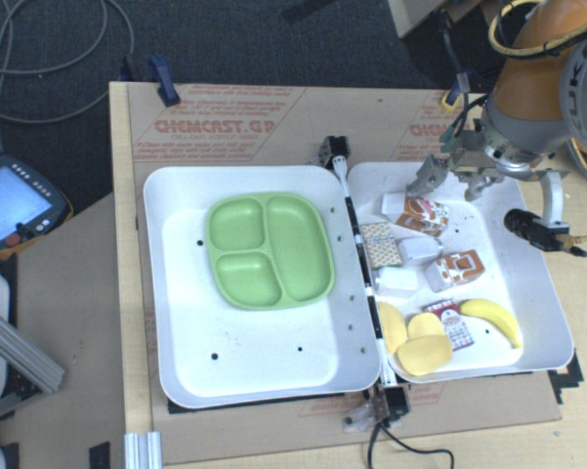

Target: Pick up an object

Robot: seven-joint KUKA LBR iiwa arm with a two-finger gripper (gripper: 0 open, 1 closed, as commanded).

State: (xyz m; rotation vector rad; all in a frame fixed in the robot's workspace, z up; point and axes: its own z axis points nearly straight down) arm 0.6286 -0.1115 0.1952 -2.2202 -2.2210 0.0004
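Objects for picking lie piled in the right bin (542,301), and the gripper (454,176) hangs over that bin's far end with its two grey fingers (428,176) spread apart and nothing between them. One finger slants down to the left, the other sits to the right, and the gap between them is bare white bin floor. Just below the left finger lies a small brown and white packet (422,215), near the fingertip but not gripped. The arm (545,57) rises behind the gripper toward the upper right, grey at the wrist with its orange band above.

Further down the right bin, a patterned tan square (377,244) lies against the dividing wall, with white blocks (410,262) beside it and a second brown and white packet (455,268) to their right. At the near end lie a yellow banana (494,318), a red and white card (453,326) just left of it, and rounded pale yellow pieces (415,345) that touch one another in the near left corner.

The left bin (176,291) holds a green divided plate (271,250), lying flat near its middle, with three compartments. Both bins rest on a brown board (225,115) with red printing. A blue clip (162,80) sits at the board's far left corner, and a handheld screen (15,206) lies off the board to the left.
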